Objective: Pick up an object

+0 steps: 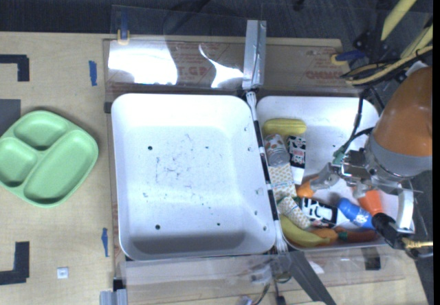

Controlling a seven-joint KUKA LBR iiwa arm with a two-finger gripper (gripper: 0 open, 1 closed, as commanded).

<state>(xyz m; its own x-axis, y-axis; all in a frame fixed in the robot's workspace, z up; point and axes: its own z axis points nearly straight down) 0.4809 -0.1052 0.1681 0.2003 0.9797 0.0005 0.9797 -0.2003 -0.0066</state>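
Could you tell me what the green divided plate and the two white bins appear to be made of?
The green divided plate looks like moulded plastic with a smooth matte finish: uniform pale colour, soft rounded compartment walls. The left bin and right bin look like thin formed plastic, slightly glossy, with rounded corners and a rolled rim; the left one's floor shows scuffs. Coated metal can't be ruled out.

One fixed cam above bench, angled down, both white bins in view.
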